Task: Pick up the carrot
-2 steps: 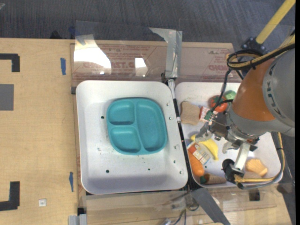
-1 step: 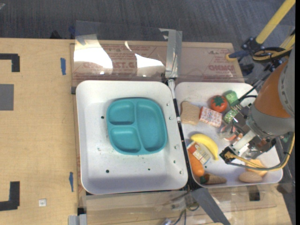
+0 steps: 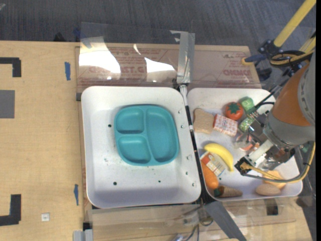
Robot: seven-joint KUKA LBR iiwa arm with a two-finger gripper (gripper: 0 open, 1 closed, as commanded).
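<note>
The carrot (image 3: 210, 175) is an orange piece lying near the front left corner of the right bin (image 3: 296, 190), just under the yellow banana (image 3: 221, 154). A small pale label-like piece covers part of its upper end. My gripper (image 3: 250, 143) hangs over the middle of the right bin, to the right of the banana and apart from the carrot. The grey arm with its orange band (image 3: 292, 106) comes in from the right.
In the right bin lie a toast slice (image 3: 203, 120), a pink box (image 3: 225, 125), a tomato (image 3: 233, 110), a green piece (image 3: 247, 104), a brown cone (image 3: 229, 192) and a pale oval (image 3: 268, 189). The left bin (image 3: 95, 134) holds a teal divided plate (image 3: 147, 134).
</note>
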